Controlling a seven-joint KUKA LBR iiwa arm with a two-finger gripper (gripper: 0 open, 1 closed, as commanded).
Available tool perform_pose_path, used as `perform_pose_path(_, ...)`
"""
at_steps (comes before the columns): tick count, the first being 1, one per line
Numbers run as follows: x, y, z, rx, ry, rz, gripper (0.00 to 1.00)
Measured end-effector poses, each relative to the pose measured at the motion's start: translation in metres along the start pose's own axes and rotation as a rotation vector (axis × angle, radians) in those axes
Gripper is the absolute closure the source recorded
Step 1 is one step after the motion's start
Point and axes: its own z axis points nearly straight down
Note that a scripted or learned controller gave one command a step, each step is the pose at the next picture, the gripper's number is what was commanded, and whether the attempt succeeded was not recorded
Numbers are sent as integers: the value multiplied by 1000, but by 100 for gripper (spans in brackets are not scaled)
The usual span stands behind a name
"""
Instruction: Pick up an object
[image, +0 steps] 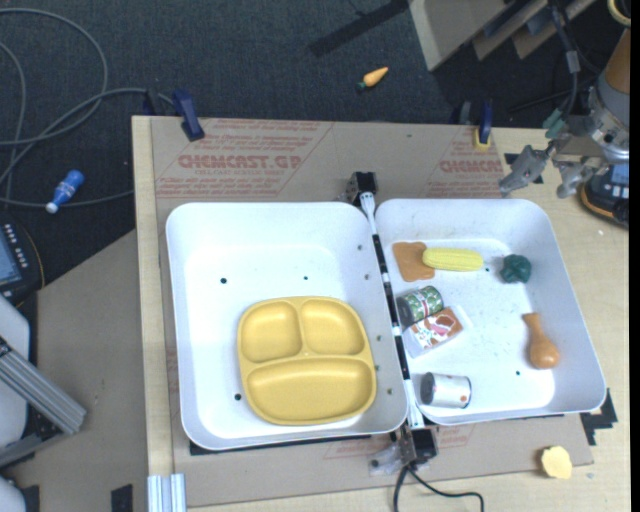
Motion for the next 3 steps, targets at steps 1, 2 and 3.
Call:
perform_pose_path(1,84,-10,90,10,6,-7,0)
perform_pose_path(2,77,-12,190,5,2,1,0)
perform_pose_path(3,14,11,155,-7,-5,4,0)
